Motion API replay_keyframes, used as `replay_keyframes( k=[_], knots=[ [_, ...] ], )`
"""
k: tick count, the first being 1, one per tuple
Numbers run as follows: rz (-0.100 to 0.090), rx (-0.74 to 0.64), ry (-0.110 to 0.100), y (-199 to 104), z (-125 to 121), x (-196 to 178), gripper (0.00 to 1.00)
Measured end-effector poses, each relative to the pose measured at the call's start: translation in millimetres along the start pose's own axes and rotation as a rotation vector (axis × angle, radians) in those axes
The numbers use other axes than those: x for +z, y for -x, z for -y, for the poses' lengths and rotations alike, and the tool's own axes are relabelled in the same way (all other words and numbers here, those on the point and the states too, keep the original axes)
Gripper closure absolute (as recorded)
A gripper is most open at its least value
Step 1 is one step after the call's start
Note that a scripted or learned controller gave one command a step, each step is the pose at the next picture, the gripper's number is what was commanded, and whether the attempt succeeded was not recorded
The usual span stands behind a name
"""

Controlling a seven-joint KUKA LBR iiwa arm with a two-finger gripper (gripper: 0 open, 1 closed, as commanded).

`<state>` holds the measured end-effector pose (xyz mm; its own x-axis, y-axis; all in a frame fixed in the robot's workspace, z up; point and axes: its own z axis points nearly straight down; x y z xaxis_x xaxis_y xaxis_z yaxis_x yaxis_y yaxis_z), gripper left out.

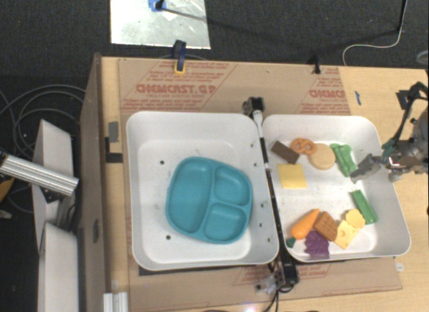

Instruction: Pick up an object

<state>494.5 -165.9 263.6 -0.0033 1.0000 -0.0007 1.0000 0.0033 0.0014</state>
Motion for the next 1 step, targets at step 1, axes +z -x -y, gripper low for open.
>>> replay_keyframes(
  k=[1],
  knots=[
    [0.001,-0.007,0.007,-24.0,-103.5,105.2,0.00]
  ],
)
